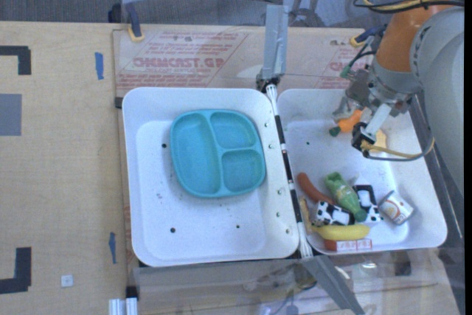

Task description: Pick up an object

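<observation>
My gripper (357, 123) hangs over the back of the right bin (413, 181). A small orange toy carrot (348, 120) with a green tip sits between its fingers and pokes out to the left, and the gripper is shut on it. A pile of toys lies at the front of the same bin: a red sausage (310, 187), a green vegetable (343, 195), a black-and-white cow (332, 215), a yellow banana (346, 231) and a small white cup (397, 209).
The left bin (147, 181) holds a teal divided plate (217, 153). A ridge (284, 158) runs between the two bins. The arm's grey body and orange band (402, 33) fill the upper right, with yellow cables trailing over the right bin.
</observation>
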